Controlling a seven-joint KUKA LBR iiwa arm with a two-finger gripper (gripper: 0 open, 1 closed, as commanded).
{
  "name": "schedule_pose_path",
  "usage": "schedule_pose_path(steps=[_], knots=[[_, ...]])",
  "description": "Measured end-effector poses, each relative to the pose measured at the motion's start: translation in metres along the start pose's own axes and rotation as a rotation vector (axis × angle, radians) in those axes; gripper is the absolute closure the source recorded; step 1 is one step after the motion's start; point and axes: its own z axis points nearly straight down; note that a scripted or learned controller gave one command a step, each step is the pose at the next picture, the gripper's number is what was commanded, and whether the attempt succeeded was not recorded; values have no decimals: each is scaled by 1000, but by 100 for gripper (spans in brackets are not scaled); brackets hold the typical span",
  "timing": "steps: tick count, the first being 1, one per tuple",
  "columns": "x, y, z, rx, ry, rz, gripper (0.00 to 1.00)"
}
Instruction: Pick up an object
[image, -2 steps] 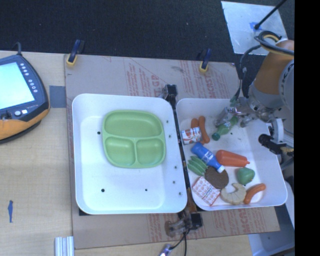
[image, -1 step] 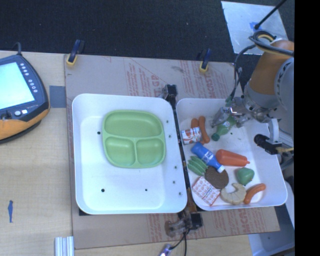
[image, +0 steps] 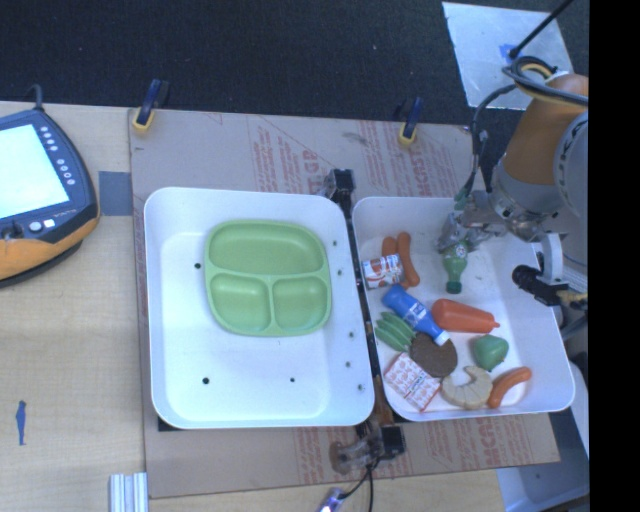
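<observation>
The right bin holds several toy foods. A small green bottle stands near its back, and my gripper hangs right over the bottle's top, at or just above it. Closer to the front lie a blue bottle, an orange carrot, a green pepper, a brown cookie, a red-and-white packet, a beige croissant and an orange sausage. A pair of sausages and a small can sit by the bin's left wall.
The left bin carries a green divided plate. A teach pendant rests on the bench at far left. Clamps hold the cardboard underlay at the back edge. The arm's grey body looms over the right bin's back right corner.
</observation>
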Motion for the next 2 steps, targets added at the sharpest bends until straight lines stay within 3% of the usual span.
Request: schedule_pose_path(steps=[1, 2], knots=[[15, -64, -40, -3, -2, 2, 100], [86, -36, -90, -4, -1, 0, 100]])
